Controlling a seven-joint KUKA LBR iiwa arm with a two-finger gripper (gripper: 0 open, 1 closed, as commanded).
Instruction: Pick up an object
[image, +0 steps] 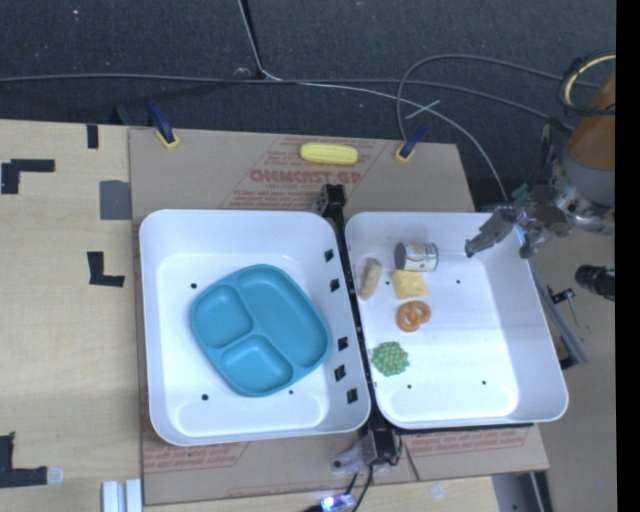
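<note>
My two white bins (500, 390) look like smooth, slightly glossy plastic. The blue tray (260, 328) in the left one is matt plastic. Under them lies dull brown cardboard (250, 170) on my pale, wood-like table (50, 330).

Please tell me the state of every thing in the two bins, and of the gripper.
Blue divided plate: flat in left bin, nothing on it.
Small can: on its side.
Pretzel: lying flat.
Green broccoli piece: resting loose.
Gripper: open, above right bin's upper right edge, holding nothing.
</note>
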